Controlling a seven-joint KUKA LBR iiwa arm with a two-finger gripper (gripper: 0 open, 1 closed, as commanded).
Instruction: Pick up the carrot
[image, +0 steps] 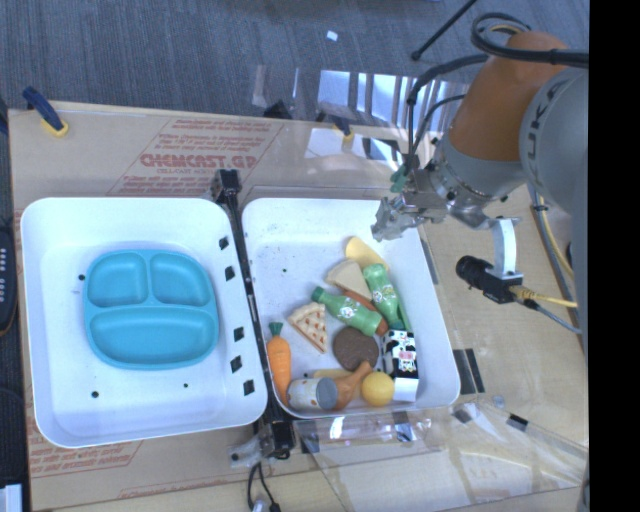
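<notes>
The carrot (279, 366) is orange with a green top and lies along the left wall of the right bin (290, 235), near its front corner. My gripper (393, 222) hangs over the far right part of that bin, well away from the carrot and above the yellow wedge (362, 249). Nothing is visible between its fingers.
A pile of toy food fills the right bin's front right: green bottles (383, 290), a waffle slice (309, 326), a brown disc (353, 349), a milk carton (401, 355), a lemon (377, 388), a can (312, 391). The left bin (45, 330) holds a blue divided plate (150, 306).
</notes>
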